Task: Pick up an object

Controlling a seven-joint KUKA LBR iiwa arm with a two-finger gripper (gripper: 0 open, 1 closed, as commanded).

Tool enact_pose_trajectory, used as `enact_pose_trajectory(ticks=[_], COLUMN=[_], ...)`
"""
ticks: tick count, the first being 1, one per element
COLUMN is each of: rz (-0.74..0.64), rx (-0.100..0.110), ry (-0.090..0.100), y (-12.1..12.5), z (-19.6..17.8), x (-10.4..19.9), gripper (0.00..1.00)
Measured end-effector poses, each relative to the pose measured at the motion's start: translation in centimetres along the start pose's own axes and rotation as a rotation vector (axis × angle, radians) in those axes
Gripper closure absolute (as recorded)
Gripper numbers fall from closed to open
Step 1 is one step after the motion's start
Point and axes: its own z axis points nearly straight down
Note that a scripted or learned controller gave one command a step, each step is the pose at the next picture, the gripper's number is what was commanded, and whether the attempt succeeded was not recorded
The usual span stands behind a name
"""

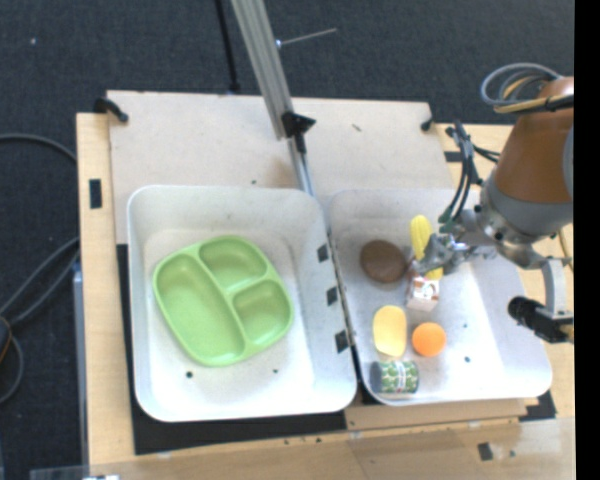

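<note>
At right of centre we see the gripper (438,258) low in the right bin (500,368); whether it is spread or pinching, we cannot tell. A small box (423,290) lies just below it, the yellow corn (420,234) just above-left, the brown disc (383,261) left.

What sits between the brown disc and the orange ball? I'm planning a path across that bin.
In the camera view, the small box lies between the brown disc and the orange ball; the yellow lemon sits just beside that line.
</note>
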Motion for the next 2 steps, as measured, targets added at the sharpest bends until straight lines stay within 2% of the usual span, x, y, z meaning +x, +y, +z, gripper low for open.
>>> enact_pose_trajectory(ticks=[1,2], rz=[0.000,-0.001], rx=[0.000,-0.002], ry=[0.001,0.000], y=[0.6,2.3], z=[0.5,-0.5], x=[4.6,9.1], gripper=[1.00,1.00])
